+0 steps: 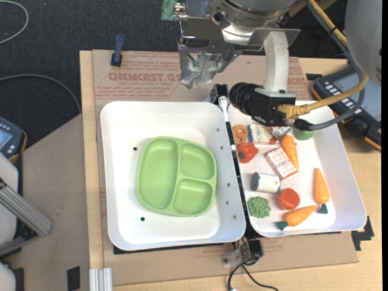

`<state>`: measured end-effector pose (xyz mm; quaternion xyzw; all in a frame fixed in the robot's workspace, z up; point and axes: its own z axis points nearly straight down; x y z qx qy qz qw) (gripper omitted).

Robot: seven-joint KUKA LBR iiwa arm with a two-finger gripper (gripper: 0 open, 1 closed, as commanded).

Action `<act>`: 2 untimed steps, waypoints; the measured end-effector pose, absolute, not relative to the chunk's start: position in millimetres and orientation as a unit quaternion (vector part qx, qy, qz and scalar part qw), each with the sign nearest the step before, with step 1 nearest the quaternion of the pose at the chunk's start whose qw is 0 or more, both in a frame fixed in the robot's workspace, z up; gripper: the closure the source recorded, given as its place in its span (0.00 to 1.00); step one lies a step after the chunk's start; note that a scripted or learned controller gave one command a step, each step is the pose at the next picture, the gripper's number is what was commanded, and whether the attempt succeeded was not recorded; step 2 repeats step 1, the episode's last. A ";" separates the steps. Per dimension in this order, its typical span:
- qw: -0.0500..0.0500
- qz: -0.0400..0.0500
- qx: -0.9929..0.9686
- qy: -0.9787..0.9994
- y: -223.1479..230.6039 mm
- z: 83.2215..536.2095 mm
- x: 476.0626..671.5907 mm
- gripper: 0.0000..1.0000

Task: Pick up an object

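Candidate item: small red tomato [289,197], in the right bin [344,176], toward its front, betw. a broccoli floret [259,207] and an orange carrot [321,185]. A second carrot [300,215] lay just in front of it. I judged it a light, hard plastic toy, round and smooth, so prob. slippery. Best taken across its widest part, approach straight down, since its neighbours sat close.

The red-and-white carton [280,162] nearby looked the easier alt.: flat sides, stiff, light.

The left bin [115,180] held a green divided plate [177,176].

The hand [199,71] stood beyond the bins' far edge, above the counter [139,80], well apart from the tomato. Hand state: I could not tell whether wide or narrow. I saw no item in it.
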<state>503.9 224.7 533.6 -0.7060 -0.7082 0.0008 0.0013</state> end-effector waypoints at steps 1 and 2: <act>0.002 0.004 -0.708 -0.706 198.9 473.7 477.7 1.00; 0.002 0.004 -0.708 -0.706 198.9 473.7 477.7 1.00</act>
